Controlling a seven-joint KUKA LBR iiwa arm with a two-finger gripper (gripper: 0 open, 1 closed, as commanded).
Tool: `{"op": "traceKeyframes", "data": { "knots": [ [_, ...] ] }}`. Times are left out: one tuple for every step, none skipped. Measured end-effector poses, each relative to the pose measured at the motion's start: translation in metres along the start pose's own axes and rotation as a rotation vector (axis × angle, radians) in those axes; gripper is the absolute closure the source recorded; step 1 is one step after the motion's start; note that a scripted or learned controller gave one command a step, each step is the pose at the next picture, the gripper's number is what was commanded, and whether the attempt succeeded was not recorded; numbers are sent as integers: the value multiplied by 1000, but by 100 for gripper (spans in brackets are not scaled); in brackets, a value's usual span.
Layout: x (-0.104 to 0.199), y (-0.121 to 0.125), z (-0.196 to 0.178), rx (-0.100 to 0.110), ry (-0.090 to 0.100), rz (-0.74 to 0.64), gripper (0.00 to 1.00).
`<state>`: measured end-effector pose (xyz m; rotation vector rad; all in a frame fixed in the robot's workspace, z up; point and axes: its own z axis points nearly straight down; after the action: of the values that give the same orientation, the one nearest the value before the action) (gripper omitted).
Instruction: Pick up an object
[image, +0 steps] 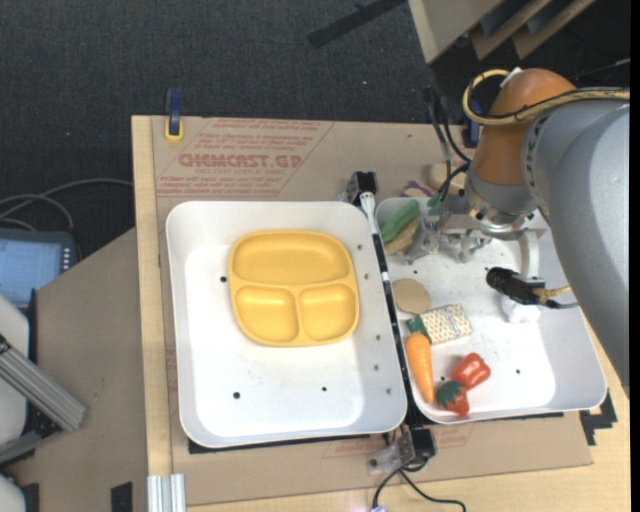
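My gripper (447, 240) is low over the far part of the right bin (560, 385), below the grey arm with its orange band. Just left of it lie a green piece (398, 213) and a pale yellow piece (402, 238) against the bin's far left corner. Nearer the front sit a tan round disc (410, 295), a speckled yellow block (446, 323), an orange carrot (420, 366) and a red pepper (469, 371). A second small red piece with a green stem (452, 399) lies at the front rim. I see nothing held by the gripper.
The left bin (200, 370) holds a yellow divided plate (294, 285). A small white item (521, 312) lies on the right side of the right bin. The arm's bulk covers the bin's far right corner. Both bins rest on a cardboard sheet (240, 150).
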<state>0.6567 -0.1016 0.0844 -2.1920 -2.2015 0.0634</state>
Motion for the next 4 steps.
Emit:
{"op": "traceKeyframes", "data": {
  "knots": [
    [0,0,0,0,2,0,0],
    [0,0,0,0,0,2,0],
    [0,0,0,0,-1,1,0],
    [0,0,0,1,0,1,0]
  ]
}}
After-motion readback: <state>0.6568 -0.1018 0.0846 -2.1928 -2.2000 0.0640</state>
